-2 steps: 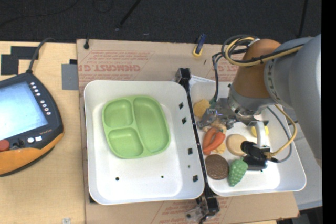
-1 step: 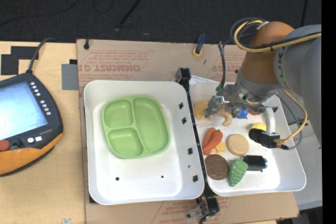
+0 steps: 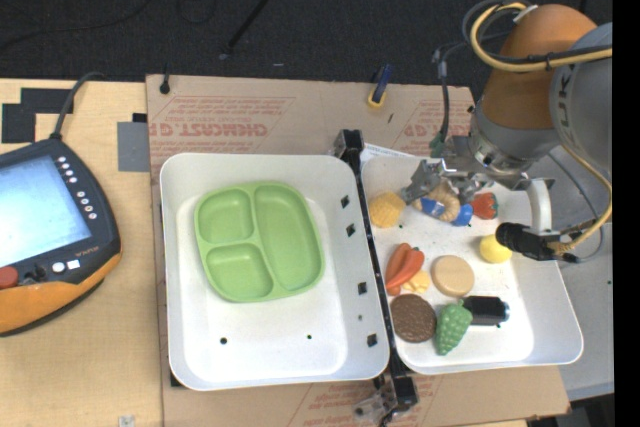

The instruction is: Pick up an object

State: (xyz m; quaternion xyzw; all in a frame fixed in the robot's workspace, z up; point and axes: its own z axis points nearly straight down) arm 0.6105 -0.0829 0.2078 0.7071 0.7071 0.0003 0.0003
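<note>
My gripper (image 3: 443,185) hangs low over the back of the right bin (image 3: 560,335), under the orange-banded wrist. Just below it lies a blue and tan toy (image 3: 447,208), touching or nearly touching the gripper. A red piece (image 3: 485,206) sits to its right and a yellow lump (image 3: 386,209) to its left. Further forward lie a yellow ball (image 3: 494,248), an orange-red carrot (image 3: 403,263), a tan disc (image 3: 452,275), a brown cookie (image 3: 412,317), a green bumpy toy (image 3: 453,327) and a black block (image 3: 487,309).
The left bin (image 3: 190,335) holds a green divided tray (image 3: 258,242). A black divider rail (image 3: 362,245) runs between the bins. A handheld control pendant (image 3: 45,225) rests on the bench at far left. A black cable loops by the bin's right wall.
</note>
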